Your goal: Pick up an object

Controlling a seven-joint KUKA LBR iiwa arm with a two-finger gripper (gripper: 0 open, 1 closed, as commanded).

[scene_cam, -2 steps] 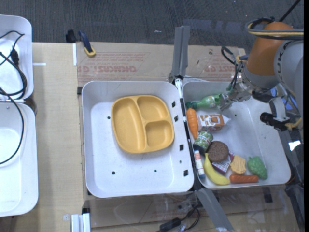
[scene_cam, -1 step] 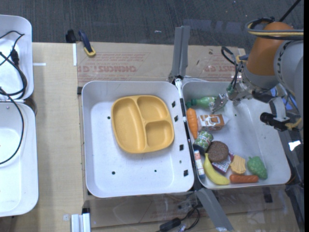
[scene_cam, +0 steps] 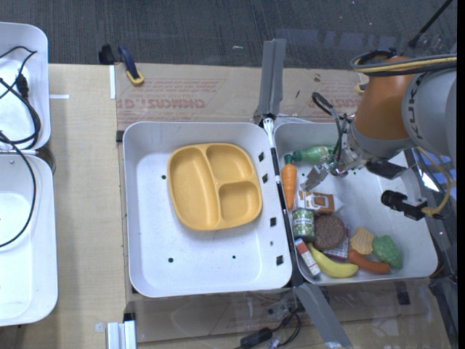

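Orange carrot (scene_cam: 289, 185) lies lengthwise against the left wall of the right bin (scene_cam: 414, 267), tip pointing toward the pile of toy food below it: a green-labelled can (scene_cam: 303, 222), a brown patty (scene_cam: 330, 231), a banana (scene_cam: 330, 263), a green lumpy piece (scene_cam: 388, 251). Just above the carrot sits a pale green bottle-like item (scene_cam: 311, 153), and right beside both hangs the gripper (scene_cam: 325, 171), low over the upper left corner of that bin on the grey arm with its orange band (scene_cam: 385, 107). Whether the fingers are spread or clenched I cannot tell; nothing is visibly caught between them. My read is that it is lining up on the carrot or its neighbours. The risk is the crowding: things lie touching, and the divider wall is close, so a descent could clip the wall or nudge the carrot aside and close on nothing. Left bin (scene_cam: 145, 267) carries a yellow divided plate (scene_cam: 214, 187), well apart on the bench (scene_cam: 80, 158).
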